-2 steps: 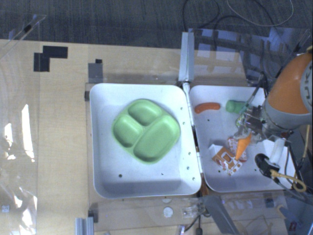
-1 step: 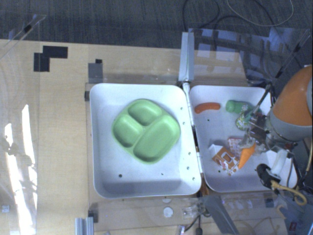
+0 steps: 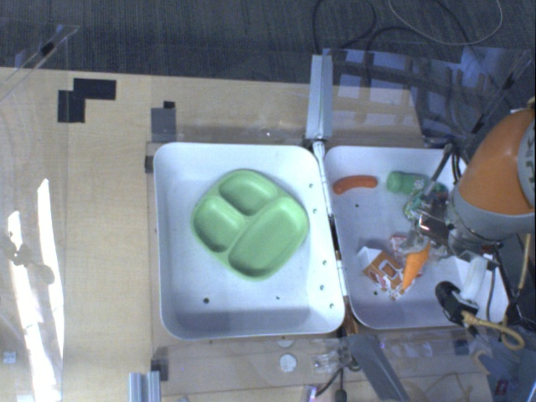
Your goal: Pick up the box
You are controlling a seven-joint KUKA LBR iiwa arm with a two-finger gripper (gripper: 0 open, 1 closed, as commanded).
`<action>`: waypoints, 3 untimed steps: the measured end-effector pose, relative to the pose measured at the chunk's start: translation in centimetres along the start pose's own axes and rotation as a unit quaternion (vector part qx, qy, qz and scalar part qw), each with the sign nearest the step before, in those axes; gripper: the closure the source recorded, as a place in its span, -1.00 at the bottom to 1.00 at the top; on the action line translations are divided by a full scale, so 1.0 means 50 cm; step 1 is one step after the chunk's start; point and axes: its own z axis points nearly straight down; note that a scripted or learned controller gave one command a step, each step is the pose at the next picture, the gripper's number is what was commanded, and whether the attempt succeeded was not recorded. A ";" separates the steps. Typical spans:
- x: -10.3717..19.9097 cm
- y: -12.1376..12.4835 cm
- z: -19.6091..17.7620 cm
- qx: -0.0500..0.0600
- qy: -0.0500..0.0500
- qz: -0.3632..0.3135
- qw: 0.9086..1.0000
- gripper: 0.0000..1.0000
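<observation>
Two white bins sat side by side on the bench. The left bin (image 3: 176, 308) held a green divided plate (image 3: 249, 223) near its centre. The right bin (image 3: 356, 304) held the clutter: an orange sausage-like piece (image 3: 356, 183) toward its upper left, a green object (image 3: 404, 182) just right of that, and lower down the box (image 3: 383, 270) — a small orange-and-white carton, tilted, in the lower middle of the bin. A carrot (image 3: 413, 272) lay just beside the box on its right, touching or nearly so.

The arm (image 3: 501, 178) reached in from the right of the frame, its orange band large at the edge. The gripper (image 3: 425, 221) hung over the right bin, up and to the right of the box and close above the carrot's upper end. Whether its jaws were apart or together could not be told; glare and the wrist's bulk hid them. Nothing was seen held.

The step in hand looked like the approach. To do it well, the gripper would want to shift toward the lower left of the frame so it centred on the box rather than the carrot, then turn to span the carton's narrow sides — a crooked descent risked catching the carrot or nudging the light box away.
</observation>
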 end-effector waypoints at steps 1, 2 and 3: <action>-0.023 0.008 -0.005 0.000 -0.001 -0.016 1.000 1.00; -0.063 0.026 0.014 -0.001 0.000 0.041 0.999 1.00; -0.043 0.019 0.003 -0.001 0.000 0.040 0.999 1.00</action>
